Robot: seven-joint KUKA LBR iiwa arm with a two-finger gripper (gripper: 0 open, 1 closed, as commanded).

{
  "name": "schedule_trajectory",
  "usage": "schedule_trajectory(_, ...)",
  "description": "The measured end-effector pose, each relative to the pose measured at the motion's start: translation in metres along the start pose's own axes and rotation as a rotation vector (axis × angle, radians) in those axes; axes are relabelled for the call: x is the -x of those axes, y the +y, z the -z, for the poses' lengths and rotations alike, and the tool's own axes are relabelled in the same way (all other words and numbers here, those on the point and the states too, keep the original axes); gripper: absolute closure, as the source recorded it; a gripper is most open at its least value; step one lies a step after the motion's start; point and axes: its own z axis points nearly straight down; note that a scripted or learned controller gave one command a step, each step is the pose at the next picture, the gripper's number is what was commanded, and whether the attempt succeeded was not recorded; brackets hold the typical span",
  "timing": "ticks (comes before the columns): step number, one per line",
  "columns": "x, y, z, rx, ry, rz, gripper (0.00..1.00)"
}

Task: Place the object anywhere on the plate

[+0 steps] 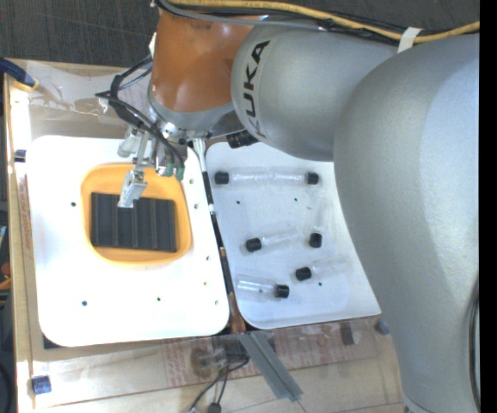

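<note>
Over the left shallow white bin the grey arm with its orange band reaches in from the right, and its two-finger gripper hangs above the upper edge of the orange rounded plate. On that plate lies a dark ribbed rectangular pad, covering most of its middle. A small pale, silvery piece shows at the gripper's tip, touching or just over the top edge of the dark pad; whether this is the tip itself or a held thing cannot be told, and whether the claw is open or closed cannot be told from this angle either. The plate sits in the upper middle part of the left bin, with bare white floor around it.

Beside it, the right shallow white bin holds several clear tubes with black caps: a long one lying across near the top, one in the middle, and two more and lower down. They lie apart from one another. Black cables run from the wrist toward the upper left, and a yellow cable crosses above the arm
</note>
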Motion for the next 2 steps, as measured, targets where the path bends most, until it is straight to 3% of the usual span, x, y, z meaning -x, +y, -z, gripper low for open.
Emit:
schedule_trajectory(1,0.012,-0.015,-0.017,0.000,0.003,0.227,0.00)
schedule_trajectory(2,-0.006,-0.002,-0.015,0.000,0.004,0.470,0.00)
